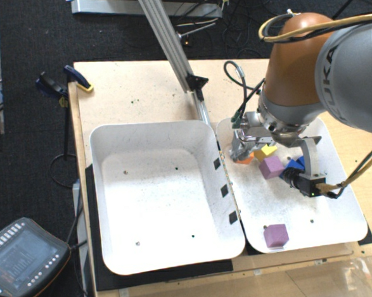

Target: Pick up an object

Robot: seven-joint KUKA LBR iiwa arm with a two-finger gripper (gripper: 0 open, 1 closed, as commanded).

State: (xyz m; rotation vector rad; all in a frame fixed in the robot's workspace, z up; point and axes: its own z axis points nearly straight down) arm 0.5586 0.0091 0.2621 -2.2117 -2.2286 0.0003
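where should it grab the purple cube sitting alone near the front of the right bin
Take the lone purple cube across two opposite flat side faces, coming straight down from above. It sits flat on the right bin floor, apart from the cluster under the end effector, with open floor around it, so the fingers probably fit either side.

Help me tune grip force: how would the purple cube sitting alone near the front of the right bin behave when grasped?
The purple cube looks blocky and flat-faced, so it probably won't roll. It seems small, likely light. Standing apart, it may slide if nudged.
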